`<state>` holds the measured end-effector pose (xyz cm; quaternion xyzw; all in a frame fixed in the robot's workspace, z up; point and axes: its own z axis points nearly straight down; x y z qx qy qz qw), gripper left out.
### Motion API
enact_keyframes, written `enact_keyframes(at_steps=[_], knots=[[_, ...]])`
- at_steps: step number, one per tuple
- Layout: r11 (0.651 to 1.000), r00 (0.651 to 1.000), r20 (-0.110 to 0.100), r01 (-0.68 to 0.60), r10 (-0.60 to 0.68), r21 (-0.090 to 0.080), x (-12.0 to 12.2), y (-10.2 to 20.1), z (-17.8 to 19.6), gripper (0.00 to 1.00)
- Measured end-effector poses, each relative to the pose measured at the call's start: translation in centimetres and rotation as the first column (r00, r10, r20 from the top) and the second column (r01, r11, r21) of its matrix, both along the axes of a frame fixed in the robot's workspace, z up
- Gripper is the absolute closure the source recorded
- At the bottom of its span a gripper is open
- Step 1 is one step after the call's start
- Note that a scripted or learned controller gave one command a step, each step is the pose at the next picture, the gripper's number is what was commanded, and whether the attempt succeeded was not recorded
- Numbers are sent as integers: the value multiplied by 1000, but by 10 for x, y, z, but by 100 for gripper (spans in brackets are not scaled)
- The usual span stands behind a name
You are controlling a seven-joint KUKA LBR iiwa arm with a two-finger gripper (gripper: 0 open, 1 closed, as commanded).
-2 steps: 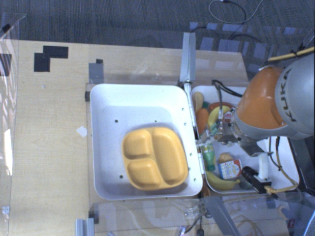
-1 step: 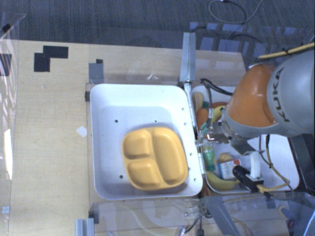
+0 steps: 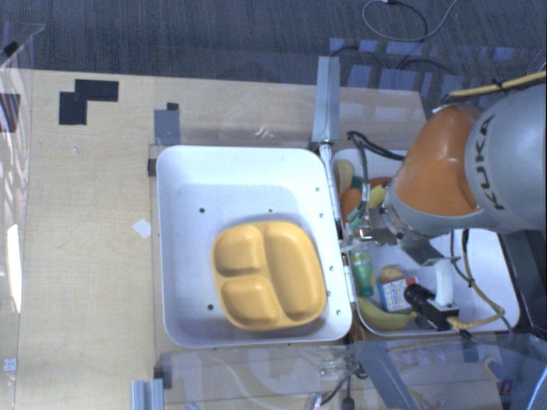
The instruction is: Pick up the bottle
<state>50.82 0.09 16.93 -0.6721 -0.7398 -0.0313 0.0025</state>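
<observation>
The small green plastic bottle (image 3: 362, 273) lies in the right white bin (image 3: 491, 259), close against the wall that this bin shares with the left white bin (image 3: 197, 195). It lies on its side, with its long axis running away from the camera. A yellow banana (image 3: 385, 319) is curved just in front of it, and a small printed carton (image 3: 394, 294) stands just beside it on the right. Because the bottle is pressed between the wall and these neighbours, I judge there is little free room on either side of it for a grasp.

The left bin carries only a yellow plastic tray with three compartments (image 3: 269, 273), which has no part in the task. The pale wooden worktop (image 3: 85, 254) around the bins is bare.

The grey arm with the orange band (image 3: 440, 171) reaches in from the right and bends down steeply over the far half of the right bin, so its wrist covers much of what lies there. The tool (image 3: 369, 232) hangs low at the bin's left wall, just beyond the bottle's far end and near an orange round fruit (image 3: 350, 201). I cannot tell how far the tool is open, and nothing is visible in its hold. The bottle seems not yet lifted.
</observation>
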Motion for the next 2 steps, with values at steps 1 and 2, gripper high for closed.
enact_keyframes(at_steps=[1,2], knots=[[999,999,-33,19,-21,-48,-20,56,89,100],[999,999,-33,19,-21,-49,-20,56,88,0]])
